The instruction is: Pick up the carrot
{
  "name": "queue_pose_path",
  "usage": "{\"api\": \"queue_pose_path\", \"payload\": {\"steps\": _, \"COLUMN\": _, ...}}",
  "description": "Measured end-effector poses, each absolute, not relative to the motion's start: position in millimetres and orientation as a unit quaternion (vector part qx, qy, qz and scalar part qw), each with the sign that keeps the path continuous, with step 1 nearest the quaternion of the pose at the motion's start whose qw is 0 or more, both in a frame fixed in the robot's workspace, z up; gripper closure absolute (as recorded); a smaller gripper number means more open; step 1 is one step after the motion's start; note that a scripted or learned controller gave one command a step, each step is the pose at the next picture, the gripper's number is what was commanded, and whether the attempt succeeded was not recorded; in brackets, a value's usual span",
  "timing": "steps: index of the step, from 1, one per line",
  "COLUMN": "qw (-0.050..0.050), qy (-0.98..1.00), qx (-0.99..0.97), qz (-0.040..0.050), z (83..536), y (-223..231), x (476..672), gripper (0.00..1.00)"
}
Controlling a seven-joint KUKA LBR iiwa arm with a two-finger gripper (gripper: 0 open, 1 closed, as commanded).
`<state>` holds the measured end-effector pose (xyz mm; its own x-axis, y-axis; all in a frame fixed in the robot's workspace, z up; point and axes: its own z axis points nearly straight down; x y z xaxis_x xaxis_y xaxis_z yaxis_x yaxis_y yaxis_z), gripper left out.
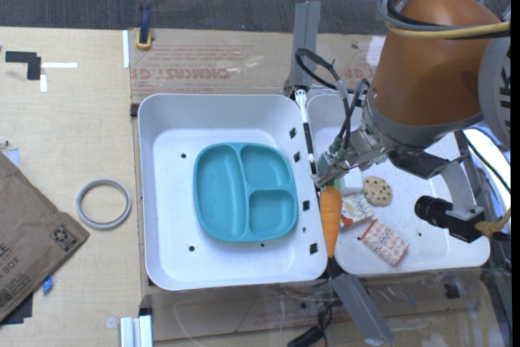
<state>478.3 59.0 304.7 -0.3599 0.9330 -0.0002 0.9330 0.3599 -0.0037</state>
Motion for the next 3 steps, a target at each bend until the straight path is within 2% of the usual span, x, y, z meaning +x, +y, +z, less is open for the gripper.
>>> {"api": "queue_pose_path", "payload": {"steps": 1, "qw": 0.001, "qy": -0.860, "qx": -0.511, "qz": 0.0013, "z": 248, "y": 77, "x": 477.8, "gripper": 1.00}}
{"api": "queue_pose_path", "payload": {"steps": 2, "qw": -0.001, "qy": -0.937, "qx": -0.350, "qz": -0.0002, "z": 269, "y": 61, "x": 478.9, "gripper": 1.00}}
{"api": "queue_pose_path", "payload": {"steps": 3, "qw": 0.001, "qy": -0.975, "qx": -0.220, "qz": 0.0005, "z": 225, "y": 105, "x": 477.8, "gripper": 1.00}}
